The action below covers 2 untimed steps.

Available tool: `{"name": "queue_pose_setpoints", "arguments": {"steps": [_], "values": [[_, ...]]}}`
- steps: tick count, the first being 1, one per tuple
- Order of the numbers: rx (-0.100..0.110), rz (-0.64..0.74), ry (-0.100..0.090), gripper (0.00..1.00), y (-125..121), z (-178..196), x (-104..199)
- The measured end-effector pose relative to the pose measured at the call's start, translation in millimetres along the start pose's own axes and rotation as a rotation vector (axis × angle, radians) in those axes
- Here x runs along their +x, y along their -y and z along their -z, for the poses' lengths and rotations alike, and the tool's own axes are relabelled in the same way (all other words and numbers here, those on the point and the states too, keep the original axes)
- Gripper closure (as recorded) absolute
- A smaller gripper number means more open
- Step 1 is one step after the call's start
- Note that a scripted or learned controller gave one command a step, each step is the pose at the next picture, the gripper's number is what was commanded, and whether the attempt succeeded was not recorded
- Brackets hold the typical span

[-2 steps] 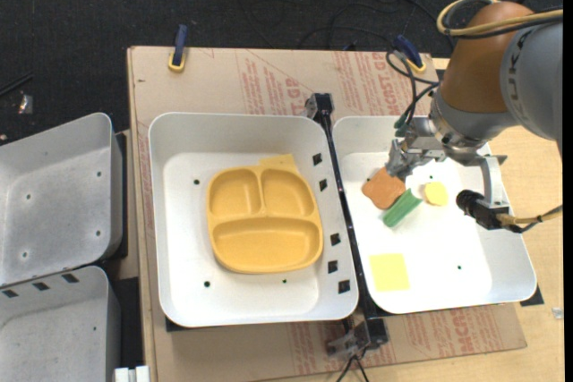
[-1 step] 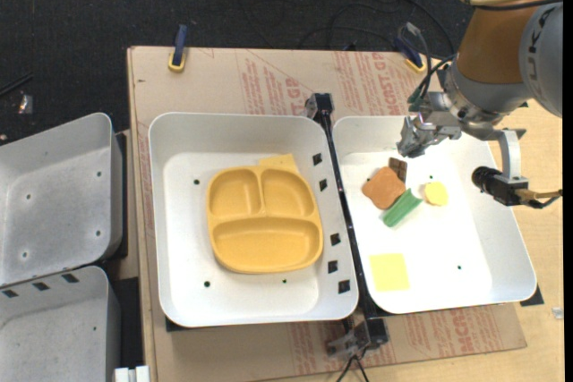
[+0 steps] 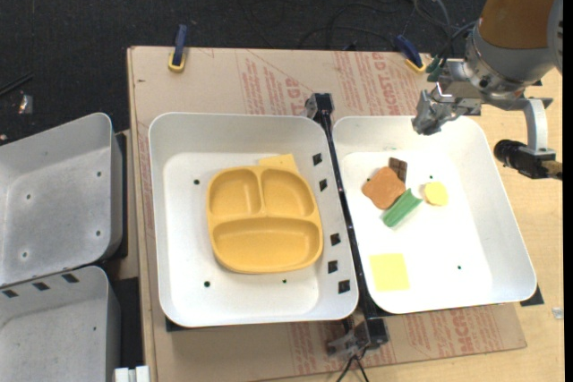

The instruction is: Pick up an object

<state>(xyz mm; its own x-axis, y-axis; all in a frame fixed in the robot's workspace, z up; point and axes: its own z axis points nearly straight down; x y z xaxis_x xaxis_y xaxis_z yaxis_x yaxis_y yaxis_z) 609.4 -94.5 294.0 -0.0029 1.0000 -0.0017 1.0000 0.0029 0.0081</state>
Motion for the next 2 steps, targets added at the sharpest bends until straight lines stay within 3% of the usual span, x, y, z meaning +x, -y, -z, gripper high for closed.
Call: {"name": "queue_pose_setpoints", "arguments": {"steps": [2], "values": [[0.011,0.005,-0.003,1.0,27.6,-25.8,111.6]]}}
